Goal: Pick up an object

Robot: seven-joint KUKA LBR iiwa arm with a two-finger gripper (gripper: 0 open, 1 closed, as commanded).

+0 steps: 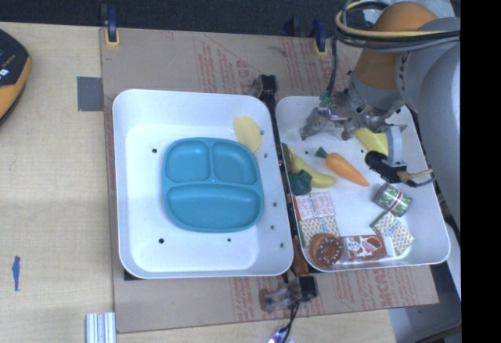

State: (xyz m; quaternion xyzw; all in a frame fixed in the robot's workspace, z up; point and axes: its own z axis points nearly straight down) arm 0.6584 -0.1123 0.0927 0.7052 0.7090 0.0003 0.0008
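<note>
My gripper [327, 128] hangs over the back part of the right bin [438, 243], fingers spread apart with nothing between them. Just in front of it lies an orange carrot [345, 168] with a green top. A yellow and green piece [307, 175] rests by the bin's left wall. A yellow item [373, 140] is partly covered by the wrist. Toward the front are a green can [391, 199], small printed boxes [317, 208] and a round brown cookie [325, 248].
The left bin [133, 243] holds a blue divided plate [212, 182] and a pale yellow piece [247, 132] at its back right corner. The grey arm with its orange band [399, 28] covers the right bin's back right side. Blue clamps [110, 23] hold the cardboard base.
</note>
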